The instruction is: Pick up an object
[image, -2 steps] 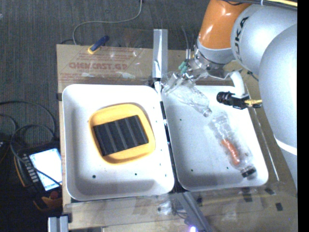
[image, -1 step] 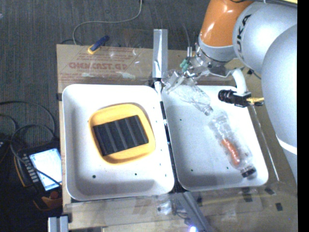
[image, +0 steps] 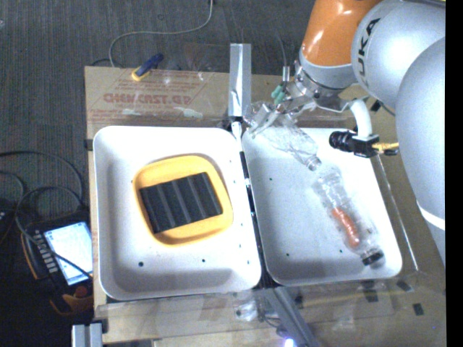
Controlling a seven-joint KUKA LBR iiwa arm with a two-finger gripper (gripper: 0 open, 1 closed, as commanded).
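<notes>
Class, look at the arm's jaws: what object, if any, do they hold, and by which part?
It cannot be told. The gripper sits at the upper clear bottle's far end, but any hold is unclear.

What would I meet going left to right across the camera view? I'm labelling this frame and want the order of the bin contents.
Yellow tray with a ribbed black insert in the left white bin → clear crumpled plastic bottle under the gripper → clear plastic bottle with orange inside, in the right white bin.

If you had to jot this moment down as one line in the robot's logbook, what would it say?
tool: over right bin's far-left corner | near: clear bottle | other clear bottle: lying in right bin | left bin: yellow tray | pick: not confirmed
</notes>
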